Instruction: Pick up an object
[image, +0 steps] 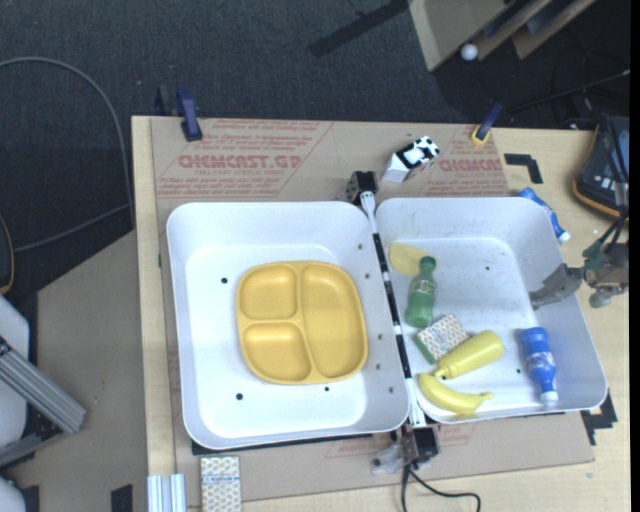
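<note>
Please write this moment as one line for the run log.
gripper: right bin's right edge, holding nothing | right bin: green bottle, banana, blue bottle | left bin: yellow tray

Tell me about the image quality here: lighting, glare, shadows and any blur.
Camera view: even, soft overhead light; the left bin is bright white with mild washout, no hard glare. The yellow tray and banana cast only faint shadows. The gripper at the right edge looks soft and blurry; the floor is dark.

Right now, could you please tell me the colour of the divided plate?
Yellow; the three-compartment plastic plate shows in the camera view.
</note>
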